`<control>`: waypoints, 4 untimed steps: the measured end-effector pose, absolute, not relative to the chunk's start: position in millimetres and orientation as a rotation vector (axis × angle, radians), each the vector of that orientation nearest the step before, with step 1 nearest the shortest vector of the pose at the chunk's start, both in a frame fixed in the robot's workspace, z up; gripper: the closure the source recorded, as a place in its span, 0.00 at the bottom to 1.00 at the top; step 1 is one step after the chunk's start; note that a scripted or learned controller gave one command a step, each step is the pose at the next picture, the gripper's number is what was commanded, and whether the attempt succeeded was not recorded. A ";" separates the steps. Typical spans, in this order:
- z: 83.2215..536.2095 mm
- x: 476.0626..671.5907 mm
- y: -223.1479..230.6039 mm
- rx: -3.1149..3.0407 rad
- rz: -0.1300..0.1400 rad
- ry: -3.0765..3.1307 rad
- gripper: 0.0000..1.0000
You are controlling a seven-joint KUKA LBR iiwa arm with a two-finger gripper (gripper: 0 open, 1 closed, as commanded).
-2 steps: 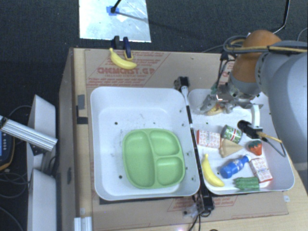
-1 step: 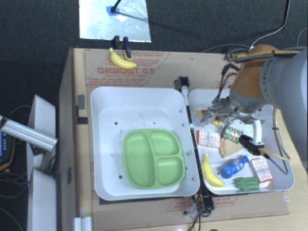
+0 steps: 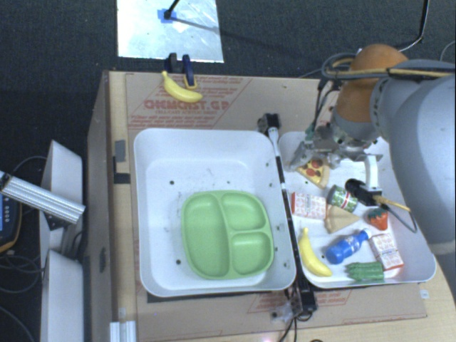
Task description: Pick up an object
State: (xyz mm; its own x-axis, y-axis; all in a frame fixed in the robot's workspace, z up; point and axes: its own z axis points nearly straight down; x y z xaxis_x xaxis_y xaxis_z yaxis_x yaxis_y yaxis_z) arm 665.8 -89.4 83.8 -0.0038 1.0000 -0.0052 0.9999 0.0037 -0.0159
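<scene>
Smooth white plastic bins, faintly glossy. Matt green plastic divided tray near the left bin's front edge. Glossy yellow plastic banana and shiny blue plastic bottle toward the right bin's front edge. Printed brown cardboard sheet under the bins. Dull crinkled metallic foil panel on dark rough carpet.

My bench is topped with a brown printed board. Directly on it sit two white bins side by side: the left bin toward nine o'clock, the right bin toward three. At twelve o'clock, beyond the left bin, a yellow banana lies by a blue clamp.
</scene>
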 end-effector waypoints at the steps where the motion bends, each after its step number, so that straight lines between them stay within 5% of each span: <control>1: 95.1 665.5 -90.9 -2.210 0.028 -2.222 1.00; 2: 185.9 632.1 -38.4 -2.218 -0.006 -2.229 1.00; 3: 184.9 631.5 -38.9 -2.218 -0.003 -2.227 0.00; 4: 88.3 634.7 -82.3 -2.223 -0.011 -2.231 0.00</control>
